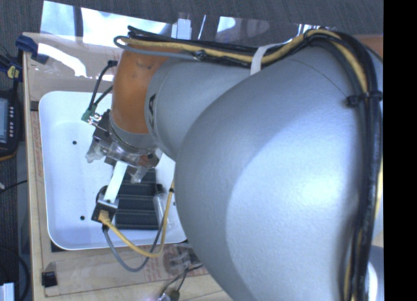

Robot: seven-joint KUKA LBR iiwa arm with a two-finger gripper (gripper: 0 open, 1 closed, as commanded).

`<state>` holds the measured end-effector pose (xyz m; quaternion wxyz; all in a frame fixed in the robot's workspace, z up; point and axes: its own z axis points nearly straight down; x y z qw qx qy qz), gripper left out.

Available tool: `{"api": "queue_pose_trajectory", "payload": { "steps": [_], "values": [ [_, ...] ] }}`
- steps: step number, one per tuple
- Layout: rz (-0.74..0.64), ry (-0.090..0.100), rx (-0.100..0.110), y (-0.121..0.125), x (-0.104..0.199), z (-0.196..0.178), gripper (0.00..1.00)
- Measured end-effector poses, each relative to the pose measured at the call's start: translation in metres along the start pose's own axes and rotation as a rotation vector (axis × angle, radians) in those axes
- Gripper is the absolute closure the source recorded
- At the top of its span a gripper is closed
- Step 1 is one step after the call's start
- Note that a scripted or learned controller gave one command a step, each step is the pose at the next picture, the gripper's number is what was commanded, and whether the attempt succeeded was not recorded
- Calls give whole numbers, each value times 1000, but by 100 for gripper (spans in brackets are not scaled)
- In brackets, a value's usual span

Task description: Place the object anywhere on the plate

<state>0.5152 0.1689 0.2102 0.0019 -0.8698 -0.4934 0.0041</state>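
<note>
1. Overhead, the gripper (127,163) hangs above the middle of the white bin (58,163); apart or together, I cannot tell.
2. Bare floor lies toward the bin's left rim.
3. Where the object lies cannot be told.

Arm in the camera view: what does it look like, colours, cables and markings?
The arm is a bulky, rounded grey shell with an orange band above the wrist. A bundle of black and yellow cables runs along its upper edge, held by a white strap.
</note>
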Motion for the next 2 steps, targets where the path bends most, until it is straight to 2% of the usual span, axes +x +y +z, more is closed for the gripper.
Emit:
{"api": "queue_pose_trajectory", "payload": {
  "steps": [1, 2],
  "values": [
    [-77, 6, -4, 66, -31, -122, 0],
    [143, 0, 0, 1, 25, 23, 0]
  ]
}}
